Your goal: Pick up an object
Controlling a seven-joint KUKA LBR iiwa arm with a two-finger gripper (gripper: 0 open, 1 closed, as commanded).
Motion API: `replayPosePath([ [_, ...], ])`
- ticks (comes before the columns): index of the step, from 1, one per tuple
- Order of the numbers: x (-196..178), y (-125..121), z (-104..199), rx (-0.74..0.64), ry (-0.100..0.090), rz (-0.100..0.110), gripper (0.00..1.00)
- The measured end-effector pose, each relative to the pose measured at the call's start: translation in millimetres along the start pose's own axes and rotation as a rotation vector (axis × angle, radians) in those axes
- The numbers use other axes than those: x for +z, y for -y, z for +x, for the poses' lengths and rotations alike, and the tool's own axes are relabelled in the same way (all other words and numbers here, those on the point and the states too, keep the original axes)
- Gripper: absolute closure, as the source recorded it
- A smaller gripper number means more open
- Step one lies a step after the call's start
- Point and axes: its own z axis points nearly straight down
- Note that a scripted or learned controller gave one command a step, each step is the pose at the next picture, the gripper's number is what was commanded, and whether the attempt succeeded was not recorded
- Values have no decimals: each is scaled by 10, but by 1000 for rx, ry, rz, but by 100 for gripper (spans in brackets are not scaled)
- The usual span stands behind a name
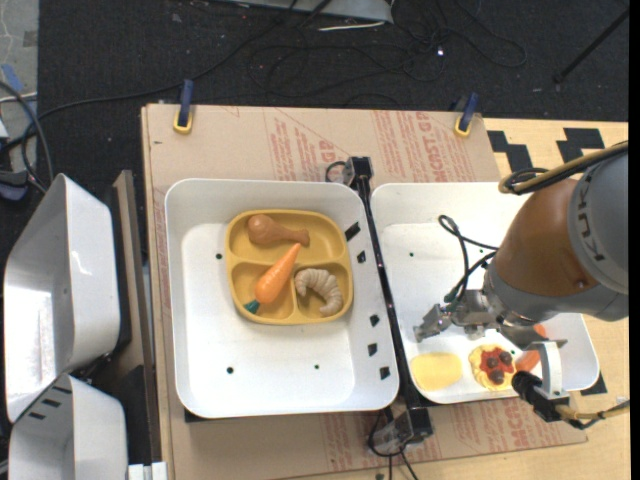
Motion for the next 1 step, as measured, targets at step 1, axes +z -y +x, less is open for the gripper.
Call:
replayPosePath([
  [1, -103, -3, 1, 2, 0, -1, 100],
])
